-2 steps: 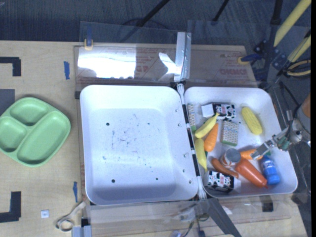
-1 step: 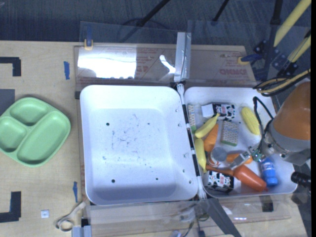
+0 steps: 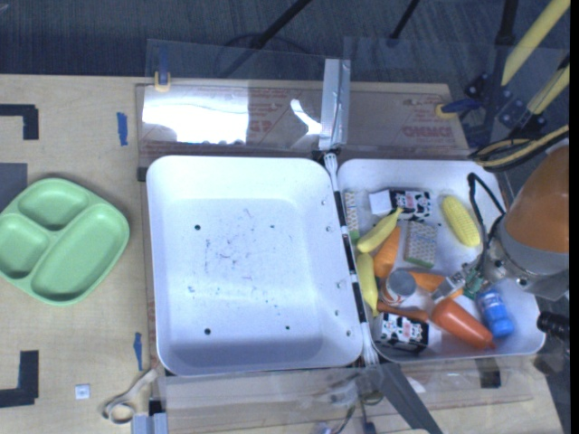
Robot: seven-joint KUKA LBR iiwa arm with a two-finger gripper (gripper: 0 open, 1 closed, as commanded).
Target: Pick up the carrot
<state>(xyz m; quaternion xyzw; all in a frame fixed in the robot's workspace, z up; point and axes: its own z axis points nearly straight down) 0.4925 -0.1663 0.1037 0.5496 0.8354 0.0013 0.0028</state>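
**Arm low over the right bin, carrot lying beside it**

The wooden bench carries two white bins side by side. The left bin is bare apart from faint marks; the right bin is crowded with toy food. A green divided plate sits at the bench's left. The grey arm reaches into the right bin, its gripper low among the items; whether its fingers are open or closed, I cannot tell.

The carrot lies at the near right of that bin, long axis slanting, one end toward the gripper, the other toward the near right corner. A blue bottle is just beside it. Bananas and corn lie farther back.
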